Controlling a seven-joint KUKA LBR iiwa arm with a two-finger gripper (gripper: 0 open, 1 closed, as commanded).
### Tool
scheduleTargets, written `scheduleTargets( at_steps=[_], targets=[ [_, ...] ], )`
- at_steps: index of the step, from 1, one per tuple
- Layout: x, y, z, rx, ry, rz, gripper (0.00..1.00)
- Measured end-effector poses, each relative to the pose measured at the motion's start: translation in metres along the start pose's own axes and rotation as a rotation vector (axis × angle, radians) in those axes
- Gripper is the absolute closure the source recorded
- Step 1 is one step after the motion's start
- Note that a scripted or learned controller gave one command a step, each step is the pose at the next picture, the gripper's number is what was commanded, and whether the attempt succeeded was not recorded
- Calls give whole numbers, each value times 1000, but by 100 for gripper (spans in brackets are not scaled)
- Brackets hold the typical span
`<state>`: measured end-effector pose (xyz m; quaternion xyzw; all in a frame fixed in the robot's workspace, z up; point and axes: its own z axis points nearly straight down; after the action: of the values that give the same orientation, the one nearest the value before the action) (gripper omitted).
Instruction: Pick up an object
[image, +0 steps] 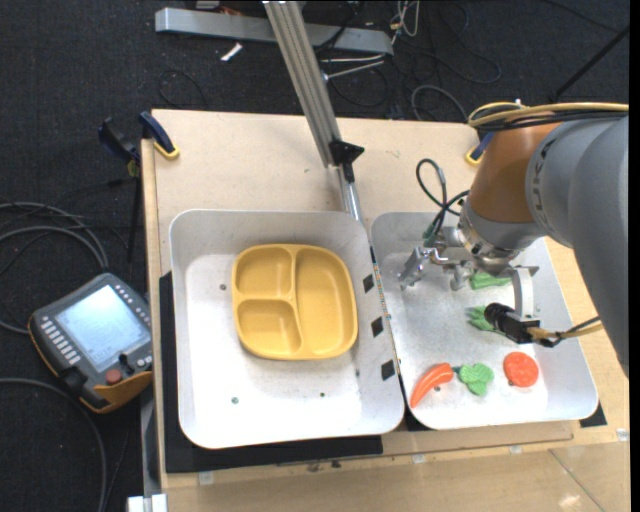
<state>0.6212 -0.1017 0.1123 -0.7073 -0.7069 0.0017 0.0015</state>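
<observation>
**Pincer low over the right bin, toys along its near edge**

On the desk (250, 160) two white bins sit side by side. The left bin (182, 270) holds a yellow divided plate (296, 301) with three compartments, lying flat near the bin's middle.

The arm reaches in from 3 o'clock, and its pincer (438, 268) hangs over the right bin (430, 330), toward that bin's 11 o'clock. From this slant I cannot tell whether the pincer is apart or together, and nothing shows clamped in it.

Just at 3 o'clock of the pincer, partly under the wrist, lies a green piece (491, 282), possibly a leafy toy; its shape is too hidden to name.

The other toys lie in a row along the bin's 6 o'clock side, well apart from the pincer. An orange carrot toy (432, 381) is at 7 o'clock. A green toy (477, 377) lies just beside it at 6 o'clock. A red round toy (520, 369) is at 5 o'clock.

On the floor at 9 o'clock of the desk rests a teach pendant (95, 340).
</observation>
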Motion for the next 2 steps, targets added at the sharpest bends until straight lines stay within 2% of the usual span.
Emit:
scheduleTargets(
  at_steps=[1,2],
  targets=[
    [0,0,18,-2,0,-1,0],
    [1,1,7,-6,0,0,100]
  ],
)
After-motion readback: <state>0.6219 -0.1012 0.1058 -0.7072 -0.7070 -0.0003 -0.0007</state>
